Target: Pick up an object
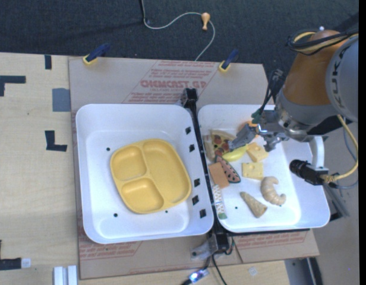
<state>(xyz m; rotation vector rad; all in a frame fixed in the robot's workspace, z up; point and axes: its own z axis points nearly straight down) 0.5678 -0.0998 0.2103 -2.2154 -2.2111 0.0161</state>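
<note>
Gripper working over the toy food in the right bin

I am reaching in from the right, and my gripper (254, 134) is hanging low over the right bin (308, 217), where the pickable things are lying loose: a banana (234, 154), cheese pieces (252, 170), a croissant (272, 190). Whether my fingers are spread or pressed together, I cannot tell. The yellow tray (150, 175) is occupying the left bin (100, 129), apart.
</note>
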